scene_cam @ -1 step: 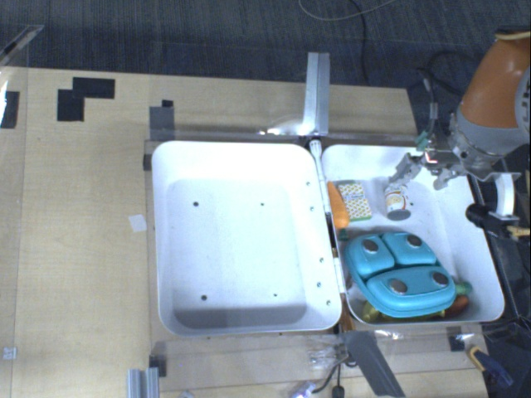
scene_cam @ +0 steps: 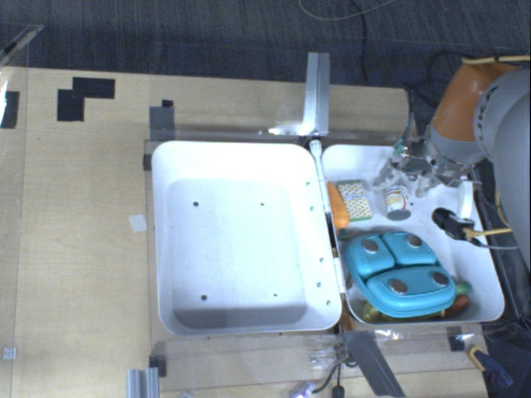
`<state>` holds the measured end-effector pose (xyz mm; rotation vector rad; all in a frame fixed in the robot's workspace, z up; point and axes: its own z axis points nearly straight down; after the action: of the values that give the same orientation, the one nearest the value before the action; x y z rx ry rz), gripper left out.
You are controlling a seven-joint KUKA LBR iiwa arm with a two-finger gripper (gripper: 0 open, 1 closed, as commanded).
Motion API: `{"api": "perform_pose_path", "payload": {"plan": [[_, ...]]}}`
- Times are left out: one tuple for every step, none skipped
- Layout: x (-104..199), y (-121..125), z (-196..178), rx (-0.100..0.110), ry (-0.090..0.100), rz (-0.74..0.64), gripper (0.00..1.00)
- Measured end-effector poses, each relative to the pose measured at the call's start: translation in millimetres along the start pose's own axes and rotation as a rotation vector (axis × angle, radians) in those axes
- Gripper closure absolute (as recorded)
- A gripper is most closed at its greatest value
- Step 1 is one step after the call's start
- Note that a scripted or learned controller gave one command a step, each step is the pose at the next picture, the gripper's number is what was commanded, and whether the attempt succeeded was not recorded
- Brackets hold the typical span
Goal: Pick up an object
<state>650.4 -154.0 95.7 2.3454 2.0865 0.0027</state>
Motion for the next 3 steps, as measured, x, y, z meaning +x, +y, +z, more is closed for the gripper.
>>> {"api": "perform_pose_path", "payload": {"plan": [[-16, -39, 8, -0.005, 0.002, 0.263, 0.00], [-15, -36, -5, -0.012, 0.003, 0.258, 1.00], [-35, -13, -70, -0.002, 0.000, 0.433, 1.00]]}}
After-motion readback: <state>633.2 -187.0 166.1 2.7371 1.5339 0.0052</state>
